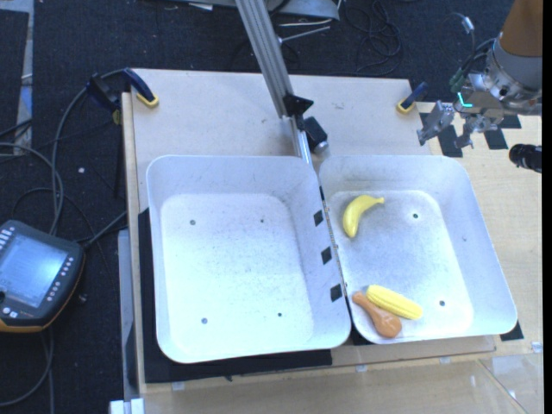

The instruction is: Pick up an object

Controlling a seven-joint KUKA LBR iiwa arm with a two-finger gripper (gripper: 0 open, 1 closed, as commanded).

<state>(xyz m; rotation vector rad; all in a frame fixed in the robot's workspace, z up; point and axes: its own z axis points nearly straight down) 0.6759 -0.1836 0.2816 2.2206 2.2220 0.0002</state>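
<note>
A yellow banana (360, 213) lies in the right bin (483, 257), near its back left. Near that bin's front, a yellow corn-like piece (395, 302) rests across an orange piece (379, 316). My gripper (466, 126) hangs at the upper right, above the bench beyond the right bin's back right corner, well away from all three objects. Nothing shows between its fingers.
The left bin (172, 257) adjoins the right one along a raised shared wall. A slanted metal pole (272, 54) rises from the bench behind the bins. Yellow clamps (147, 99) sit at the bench's back corners. A teach pendant (34, 274) lies left of the bench.
</note>
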